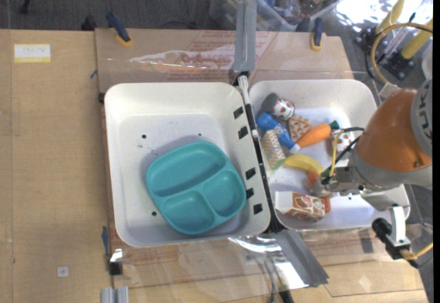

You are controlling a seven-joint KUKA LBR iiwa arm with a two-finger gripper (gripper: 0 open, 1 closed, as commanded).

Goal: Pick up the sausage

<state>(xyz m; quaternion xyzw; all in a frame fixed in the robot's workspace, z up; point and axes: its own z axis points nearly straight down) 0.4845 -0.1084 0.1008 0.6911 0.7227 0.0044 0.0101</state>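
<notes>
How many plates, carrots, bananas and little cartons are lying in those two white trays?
plate: 1
carrot: 1
banana: 1
carton: 1
Total: 4

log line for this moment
arm: over right bin | sausage: not identifiable | tray: left bin | grasp: unseen

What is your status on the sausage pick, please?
Gripper low in right bin. Sausage not told apart among the toys. Banana, carrot and carton crowd the gripper.
</notes>
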